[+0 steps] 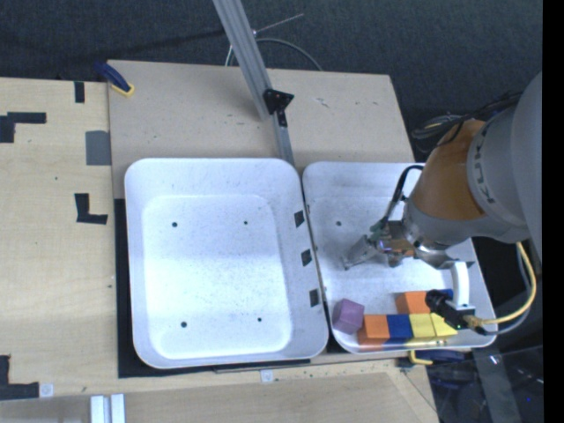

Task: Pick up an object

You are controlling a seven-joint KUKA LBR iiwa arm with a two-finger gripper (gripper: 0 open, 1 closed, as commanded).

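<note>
My gripper (359, 254) hangs low over the middle of the right bin (352, 188), pointing left. No object shows at its tip. Along the front wall of that bin lies a row of small blocks: a purple block (349, 314) at the left, then an orange block (376, 327), a blue block (399, 326) and a yellow block (425, 326). A second orange block (411, 302) sits just behind the row. All the blocks lie nearer the camera than the gripper and apart from it.
The left bin (216, 263) stands beside the right one, their rims touching. A slanted metal pole (251, 55) crosses the bench behind the bins. The arm's grey body and orange band (449, 183) cover the right bin's right side.
</note>
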